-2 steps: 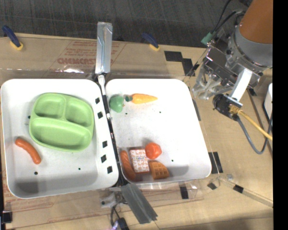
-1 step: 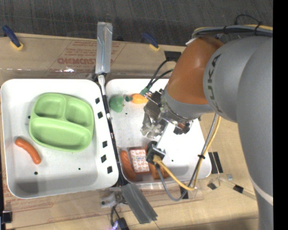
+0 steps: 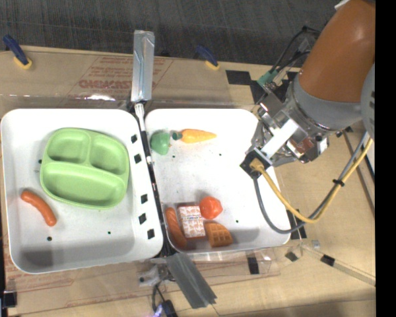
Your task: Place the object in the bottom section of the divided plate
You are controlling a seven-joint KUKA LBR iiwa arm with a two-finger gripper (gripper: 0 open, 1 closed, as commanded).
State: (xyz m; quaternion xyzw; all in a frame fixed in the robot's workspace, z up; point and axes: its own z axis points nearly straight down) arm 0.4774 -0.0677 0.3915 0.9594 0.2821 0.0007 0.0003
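Camera view: packet [image 3: 191, 221] label unreadable.

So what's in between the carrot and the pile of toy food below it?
Just bare white bin floor lies between the carrot and the toy food pile, in the camera view.

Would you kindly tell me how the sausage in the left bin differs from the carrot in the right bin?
The sausage is plain red-orange; the carrot is yellow-orange with a green top. The sausage curves and runs diagonally near the green divided plate; the carrot lies straight, almost level. Both are elongated toy foods lying flat in white bins.
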